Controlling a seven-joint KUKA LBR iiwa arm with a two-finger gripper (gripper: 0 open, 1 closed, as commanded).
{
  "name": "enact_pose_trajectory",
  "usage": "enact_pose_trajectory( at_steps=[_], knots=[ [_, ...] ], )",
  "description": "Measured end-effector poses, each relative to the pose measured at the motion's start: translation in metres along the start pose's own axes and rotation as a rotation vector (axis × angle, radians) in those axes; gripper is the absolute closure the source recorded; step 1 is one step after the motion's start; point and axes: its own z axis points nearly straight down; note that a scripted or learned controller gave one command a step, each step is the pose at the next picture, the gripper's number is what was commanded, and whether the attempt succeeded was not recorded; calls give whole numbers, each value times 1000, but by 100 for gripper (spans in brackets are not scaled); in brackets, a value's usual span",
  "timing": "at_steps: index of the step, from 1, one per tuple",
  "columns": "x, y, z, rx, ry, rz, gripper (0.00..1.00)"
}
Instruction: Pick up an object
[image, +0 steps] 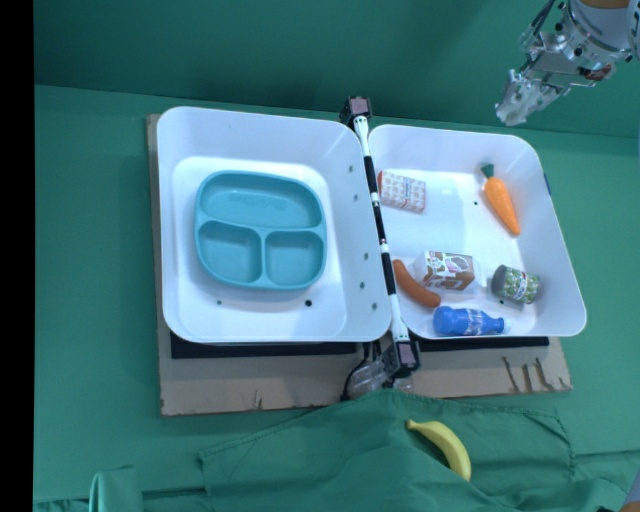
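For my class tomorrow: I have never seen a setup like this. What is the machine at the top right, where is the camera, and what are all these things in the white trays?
One camera looks down at a slant on a green bench. At the top right is the end of a robot arm, with its gripper hanging above the bench, beyond the right bin's far corner. It holds nothing.

The left bin holds a teal divided plate. The right bin holds toy groceries: a carrot, a red-and-white packet, a sausage, a small carton, a can and a blue bottle. A banana lies outside the bins, on green cloth at the bottom.
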Motion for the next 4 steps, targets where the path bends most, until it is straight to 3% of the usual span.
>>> enact_pose_trajectory(
  at_steps=[1,2,3,4],
  knots=[
    [13,3,-81,-4,3,-4,100],
    [25,3,-118,0,4,-3,100],
    [21,-94,-86,11,7,2,100],
    [50,-131,5,17,9,-1,100]
  ],
)
